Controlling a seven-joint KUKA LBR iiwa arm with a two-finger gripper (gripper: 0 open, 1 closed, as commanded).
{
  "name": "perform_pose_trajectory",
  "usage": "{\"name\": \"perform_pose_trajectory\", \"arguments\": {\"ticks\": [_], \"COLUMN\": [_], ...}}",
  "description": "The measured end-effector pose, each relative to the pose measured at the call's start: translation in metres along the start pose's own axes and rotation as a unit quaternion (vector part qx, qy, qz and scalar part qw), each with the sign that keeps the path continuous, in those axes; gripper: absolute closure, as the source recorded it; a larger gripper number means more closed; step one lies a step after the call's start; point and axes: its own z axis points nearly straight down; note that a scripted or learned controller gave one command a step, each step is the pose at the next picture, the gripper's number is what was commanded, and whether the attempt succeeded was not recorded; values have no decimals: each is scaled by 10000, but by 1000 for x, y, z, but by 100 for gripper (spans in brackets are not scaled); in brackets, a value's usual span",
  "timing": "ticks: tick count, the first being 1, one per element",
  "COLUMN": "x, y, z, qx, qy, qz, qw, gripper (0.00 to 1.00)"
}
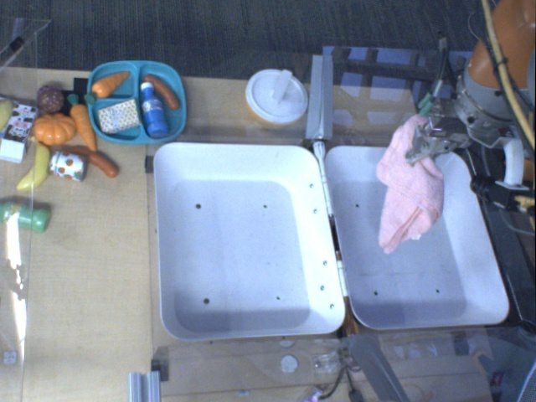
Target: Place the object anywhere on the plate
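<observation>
Blue bottle (152,107): label too blurred to read — no words come out.
Small can (67,166): printed wrapper, patterned, nothing legible.
Card (18,121) at the bench's left edge: a dark picture print — no readable letters.
White lid (277,95): no marking legible.
</observation>
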Motion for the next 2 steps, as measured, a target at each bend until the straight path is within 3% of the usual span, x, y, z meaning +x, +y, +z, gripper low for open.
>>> {"name": "perform_pose_trajectory", "arguments": {"ticks": [1, 2], "x": [2, 45], "y": [1, -19], "z": [51, 56], "qx": [6, -11], "qy": [6, 10], "qz": [-24, -2035], "qw": [10000, 9791], "gripper": [100, 100]}}
